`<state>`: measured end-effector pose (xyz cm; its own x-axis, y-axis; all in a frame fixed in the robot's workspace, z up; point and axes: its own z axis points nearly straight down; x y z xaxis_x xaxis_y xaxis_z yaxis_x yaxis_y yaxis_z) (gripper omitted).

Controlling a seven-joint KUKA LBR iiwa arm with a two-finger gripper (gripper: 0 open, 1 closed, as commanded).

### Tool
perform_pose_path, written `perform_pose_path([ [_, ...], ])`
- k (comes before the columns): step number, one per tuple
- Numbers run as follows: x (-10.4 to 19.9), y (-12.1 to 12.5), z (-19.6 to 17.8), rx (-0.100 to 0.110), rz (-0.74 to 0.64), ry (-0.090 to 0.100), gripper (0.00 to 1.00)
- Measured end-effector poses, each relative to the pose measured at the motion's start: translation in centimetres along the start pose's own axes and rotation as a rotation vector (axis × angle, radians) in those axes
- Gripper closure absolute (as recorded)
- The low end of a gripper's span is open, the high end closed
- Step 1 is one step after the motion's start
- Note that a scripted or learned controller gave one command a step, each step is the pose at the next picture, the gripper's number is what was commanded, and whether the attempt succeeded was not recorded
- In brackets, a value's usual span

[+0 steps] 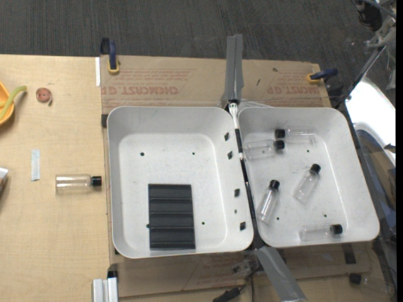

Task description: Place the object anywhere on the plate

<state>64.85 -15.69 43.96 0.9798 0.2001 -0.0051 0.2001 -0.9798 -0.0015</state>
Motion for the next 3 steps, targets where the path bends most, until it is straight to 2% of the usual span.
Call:
perform_pose_path([
  [1,-6.1,5.5,0.0,0.000,0.000,-0.001,0.00],
  [2,-1.9,2.1,0.1,0.000,-0.002,-0.001,0.00],
  [3,-5.9,5.5,0.0,0.000,-0.001,-0.001,0.00],
])
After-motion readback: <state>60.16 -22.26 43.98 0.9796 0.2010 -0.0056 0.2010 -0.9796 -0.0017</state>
